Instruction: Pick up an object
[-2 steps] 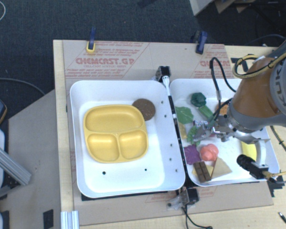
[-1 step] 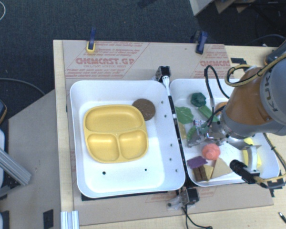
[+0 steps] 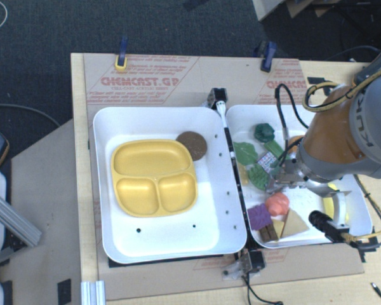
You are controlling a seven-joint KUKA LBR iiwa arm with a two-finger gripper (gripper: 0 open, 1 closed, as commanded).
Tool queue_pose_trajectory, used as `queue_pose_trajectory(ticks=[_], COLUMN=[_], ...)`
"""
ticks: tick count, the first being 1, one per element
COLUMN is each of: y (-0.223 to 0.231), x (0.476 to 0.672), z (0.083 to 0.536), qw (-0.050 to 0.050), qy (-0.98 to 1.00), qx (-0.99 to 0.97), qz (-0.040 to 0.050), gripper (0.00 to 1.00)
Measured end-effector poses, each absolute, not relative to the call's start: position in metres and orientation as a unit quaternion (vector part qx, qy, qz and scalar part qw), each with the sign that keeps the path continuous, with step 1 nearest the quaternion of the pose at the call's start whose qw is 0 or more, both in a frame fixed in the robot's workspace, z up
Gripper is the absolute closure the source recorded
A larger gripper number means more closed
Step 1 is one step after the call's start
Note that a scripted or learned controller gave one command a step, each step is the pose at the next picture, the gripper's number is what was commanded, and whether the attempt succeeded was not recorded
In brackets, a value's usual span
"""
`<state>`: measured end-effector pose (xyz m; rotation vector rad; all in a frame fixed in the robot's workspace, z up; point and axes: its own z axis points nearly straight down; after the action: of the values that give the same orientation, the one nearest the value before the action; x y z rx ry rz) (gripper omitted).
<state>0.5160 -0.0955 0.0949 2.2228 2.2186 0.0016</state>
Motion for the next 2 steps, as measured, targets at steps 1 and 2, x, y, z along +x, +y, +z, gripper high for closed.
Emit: queue_pose_trajectory(ticks=[1, 2], y=[-0.1, -0.105], x=[0.527, 0.536], z=[0.149, 0.197], qw=[0.003, 0.003], qy=[0.707, 0.707], qx=[0.707, 0.707], qz=[0.0017, 0.0017], gripper=[1.0, 1.0])
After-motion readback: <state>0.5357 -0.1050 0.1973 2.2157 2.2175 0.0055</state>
